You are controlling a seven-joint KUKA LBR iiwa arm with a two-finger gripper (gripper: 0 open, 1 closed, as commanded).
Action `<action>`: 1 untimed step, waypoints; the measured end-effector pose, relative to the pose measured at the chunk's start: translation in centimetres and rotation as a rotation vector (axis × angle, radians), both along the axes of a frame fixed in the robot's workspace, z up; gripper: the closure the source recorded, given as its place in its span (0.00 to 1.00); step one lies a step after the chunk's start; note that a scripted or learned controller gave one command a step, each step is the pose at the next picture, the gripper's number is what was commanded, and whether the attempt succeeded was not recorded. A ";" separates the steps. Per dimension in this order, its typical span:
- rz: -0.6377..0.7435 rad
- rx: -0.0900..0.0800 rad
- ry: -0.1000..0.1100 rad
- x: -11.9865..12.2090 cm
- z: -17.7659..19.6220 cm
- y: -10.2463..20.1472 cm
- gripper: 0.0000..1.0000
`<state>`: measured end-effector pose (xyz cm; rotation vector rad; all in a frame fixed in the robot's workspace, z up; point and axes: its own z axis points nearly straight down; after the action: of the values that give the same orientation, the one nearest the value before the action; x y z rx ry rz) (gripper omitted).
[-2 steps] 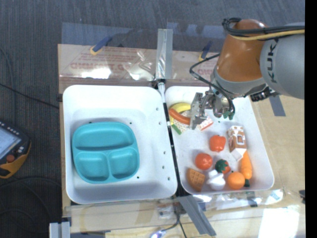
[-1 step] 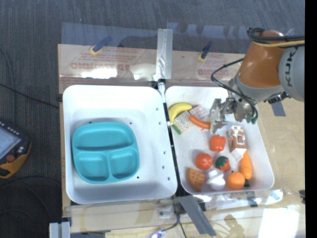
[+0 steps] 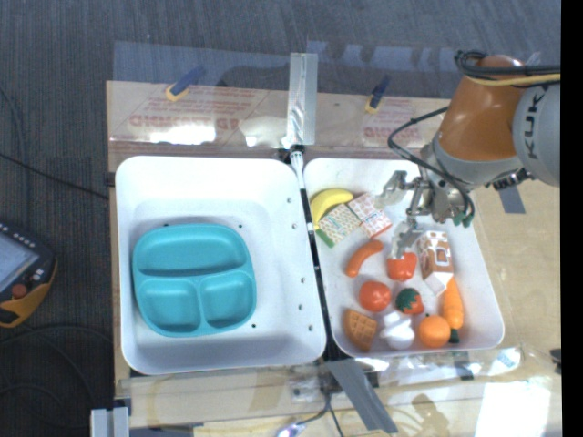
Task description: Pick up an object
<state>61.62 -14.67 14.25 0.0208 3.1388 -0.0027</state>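
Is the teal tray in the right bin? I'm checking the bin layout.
No, the teal tray lies in the left bin, while the right bin holds the toy foods.

End effector (image 3: 409, 209) down, fingers apart

The two white bins (image 3: 219, 176) look like smooth, shiny plastic. The blue tray (image 3: 192, 276) in the left bin is plastic too, smooth but not so shiny. The toy food in the right bin looks like plastic: the banana (image 3: 330, 200), the tomato (image 3: 373, 295) and the orange (image 3: 434, 331) have a soft shine. The waffle (image 3: 360, 327) looks bumpy. The bench (image 3: 182, 116) looks like brown wood with shiny clear tape on it. The floor (image 3: 137, 7) looks like rough grey carpet. The arm (image 3: 483, 121) has a smooth orange band. The gripper (image 3: 414, 209) may be metal, but it is too small to tell.
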 end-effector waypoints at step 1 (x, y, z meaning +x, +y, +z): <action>-0.056 -0.005 -0.023 -1.0 -4.6 4.1 0.00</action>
<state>60.62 -10.53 9.60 0.1072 3.1142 -0.0103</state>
